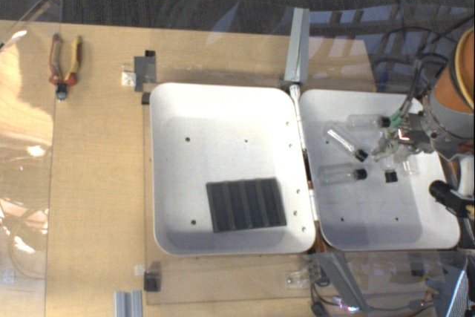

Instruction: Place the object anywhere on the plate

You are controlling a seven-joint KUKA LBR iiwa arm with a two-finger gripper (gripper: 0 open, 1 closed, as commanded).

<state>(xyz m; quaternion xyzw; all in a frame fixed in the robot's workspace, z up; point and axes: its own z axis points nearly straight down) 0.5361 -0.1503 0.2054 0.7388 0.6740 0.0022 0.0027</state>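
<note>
A dark grey ribbed plate [246,205] lies flat in the front part of the left bin [178,122]. Several clear tubes with black caps lie in the right bin [430,230]: one tilted tube [345,141], one lying lower down [340,174] and one further back [365,121]. A small black piece [390,176] sits beside them. My gripper [395,145] hangs low over the right side of this cluster, close to the tubes. Glare and the clear plastic hide whether anything is in its grasp.
The grey arm with its orange band [454,89] comes in over the right bin's far right side, trailing cables. A metal bar [297,48] stands behind the gap between the bins. Red-handled pliers [64,64] lie far left on the bench.
</note>
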